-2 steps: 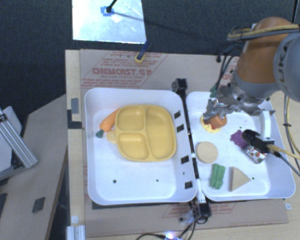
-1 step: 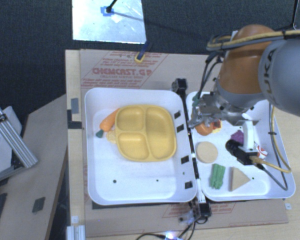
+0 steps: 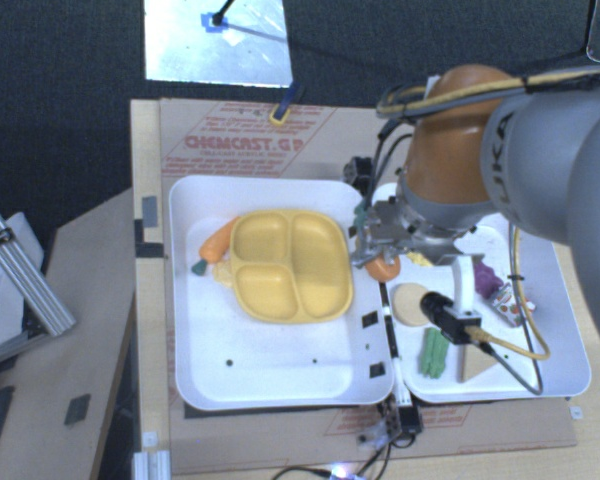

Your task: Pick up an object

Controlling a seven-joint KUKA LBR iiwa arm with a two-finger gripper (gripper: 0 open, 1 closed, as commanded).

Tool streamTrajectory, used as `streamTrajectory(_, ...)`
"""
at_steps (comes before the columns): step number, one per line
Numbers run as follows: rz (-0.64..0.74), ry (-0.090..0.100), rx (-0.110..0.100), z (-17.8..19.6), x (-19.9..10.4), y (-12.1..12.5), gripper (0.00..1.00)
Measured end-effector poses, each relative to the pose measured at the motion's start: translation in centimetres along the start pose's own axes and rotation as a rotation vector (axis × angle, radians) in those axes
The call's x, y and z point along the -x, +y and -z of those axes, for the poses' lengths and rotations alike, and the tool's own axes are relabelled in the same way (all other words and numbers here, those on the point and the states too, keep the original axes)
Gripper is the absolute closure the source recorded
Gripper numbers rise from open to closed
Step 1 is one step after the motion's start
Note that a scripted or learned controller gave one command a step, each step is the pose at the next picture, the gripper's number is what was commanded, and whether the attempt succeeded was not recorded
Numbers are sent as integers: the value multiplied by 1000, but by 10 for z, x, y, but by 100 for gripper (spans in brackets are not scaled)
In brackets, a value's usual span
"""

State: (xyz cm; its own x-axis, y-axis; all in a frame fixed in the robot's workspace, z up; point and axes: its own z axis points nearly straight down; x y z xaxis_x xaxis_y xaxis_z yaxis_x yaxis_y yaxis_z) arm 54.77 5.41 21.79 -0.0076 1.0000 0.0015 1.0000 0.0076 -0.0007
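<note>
My gripper [image 3: 372,251] hangs low over the left edge of the right bin [image 3: 570,353], close to the divider between the bins. A small orange object [image 3: 384,267] lies right under and beside it; whether they touch is unclear. In the same bin are a round tan disc [image 3: 408,304], a green piece [image 3: 435,352], a purple item [image 3: 488,277], a small yellow bit [image 3: 418,259] and a tan wedge [image 3: 477,364]. The arm hides the far part of this bin.
The left bin [image 3: 270,368] holds a yellow divided plate [image 3: 285,265] and a carrot [image 3: 215,241] against the plate's left side. A cardboard sheet [image 3: 240,143] lies under both bins, and a shiny square panel [image 3: 217,26] sits behind them.
</note>
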Motion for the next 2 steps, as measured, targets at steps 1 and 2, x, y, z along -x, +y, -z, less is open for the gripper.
streamTrajectory(1, -2, 0, 3, 13, -8, -10, 100)
streamTrajectory(2, -6, -1, 3, 15, 2, -2, 100)
